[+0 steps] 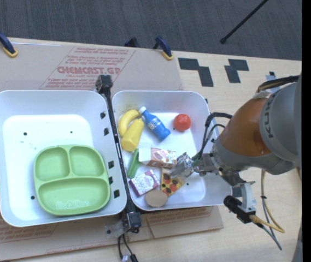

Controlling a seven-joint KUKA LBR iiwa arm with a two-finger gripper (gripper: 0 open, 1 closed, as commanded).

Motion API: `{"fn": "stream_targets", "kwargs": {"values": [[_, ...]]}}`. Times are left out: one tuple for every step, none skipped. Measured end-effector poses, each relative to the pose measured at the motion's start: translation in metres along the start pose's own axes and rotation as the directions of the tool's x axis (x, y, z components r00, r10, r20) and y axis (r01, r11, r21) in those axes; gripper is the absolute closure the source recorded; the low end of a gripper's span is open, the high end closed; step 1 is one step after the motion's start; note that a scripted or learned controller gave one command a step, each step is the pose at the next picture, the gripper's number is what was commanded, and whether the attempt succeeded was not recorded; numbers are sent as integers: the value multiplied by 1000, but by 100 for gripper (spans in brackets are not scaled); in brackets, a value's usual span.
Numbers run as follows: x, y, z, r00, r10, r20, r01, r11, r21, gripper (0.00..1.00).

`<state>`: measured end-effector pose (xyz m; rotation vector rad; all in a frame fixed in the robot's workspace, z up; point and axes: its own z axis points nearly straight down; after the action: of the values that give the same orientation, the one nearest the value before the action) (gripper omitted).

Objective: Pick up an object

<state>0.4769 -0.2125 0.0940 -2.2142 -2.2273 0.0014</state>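
The right bin point(199, 101) holds a yellow banana point(125, 119), a yellow bottle point(133, 135), a blue bottle point(156, 123), a red ball point(182, 122), a snack box point(160, 157), a purple packet point(144, 182), a green piece point(133, 164), a tan disc point(156, 199) and a spotted packet point(170, 184). My gripper point(181, 166) reaches in from the right, low over the bin's front part, beside the snack box and above the spotted packet. The arm's orange band point(245, 130) sits over the bin's right wall.
The left bin point(13, 108) carries a green divided plate point(71, 179). A black clamp point(104, 83) stands where the bins meet at the back. Cardboard with red print point(89, 67) lies behind them, and cables point(270, 212) hang by the arm at right.
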Motion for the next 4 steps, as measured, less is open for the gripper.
{"fn": "stream_targets", "kwargs": {"values": [[1,2,-11,1000,-8,1,8,1000,-4,100],[48,1,-149,1000,-1,0,1,1000,-3,100],[1,105,-142,1000,-1,0,1,1000,-1,100],[30,159,-109,1000,-1,0,1,1000,-1,100]]}}
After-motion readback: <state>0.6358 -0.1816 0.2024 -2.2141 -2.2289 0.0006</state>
